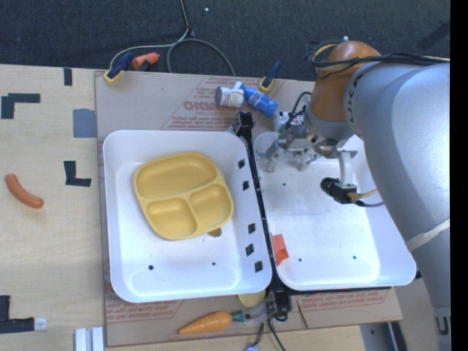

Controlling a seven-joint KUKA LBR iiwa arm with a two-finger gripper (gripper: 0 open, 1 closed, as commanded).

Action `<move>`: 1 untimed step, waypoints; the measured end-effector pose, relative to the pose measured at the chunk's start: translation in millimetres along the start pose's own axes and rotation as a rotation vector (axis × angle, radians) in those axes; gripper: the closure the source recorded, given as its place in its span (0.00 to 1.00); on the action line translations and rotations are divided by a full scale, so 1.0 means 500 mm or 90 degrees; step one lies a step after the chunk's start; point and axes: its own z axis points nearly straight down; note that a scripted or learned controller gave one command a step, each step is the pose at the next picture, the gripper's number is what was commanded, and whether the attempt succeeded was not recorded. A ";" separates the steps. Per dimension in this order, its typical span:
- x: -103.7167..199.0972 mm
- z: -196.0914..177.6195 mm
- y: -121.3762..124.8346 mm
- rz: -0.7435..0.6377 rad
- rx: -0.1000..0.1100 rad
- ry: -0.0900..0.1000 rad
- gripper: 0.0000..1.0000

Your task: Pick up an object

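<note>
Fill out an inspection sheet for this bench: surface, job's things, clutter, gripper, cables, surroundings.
Surface: cardboard sheet on a wooden bench, bearing two white bins.
Job's things: yellow divided plate lies in the left bin; a small orange piece sits at the right bin's left edge.
Clutter: toy carrot in front of the bins, sausage on the bench at far left, blue-and-white bottle behind the bins.
Gripper: gripper low over the right bin's back left corner; nothing seen between its fingers.
Cables: black cable loops behind the bins; more at the wrist.
Surroundings: dark carpet beyond the bench.
</note>
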 end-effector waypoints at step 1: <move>-0.003 -0.025 0.001 0.000 -0.001 -0.001 1.00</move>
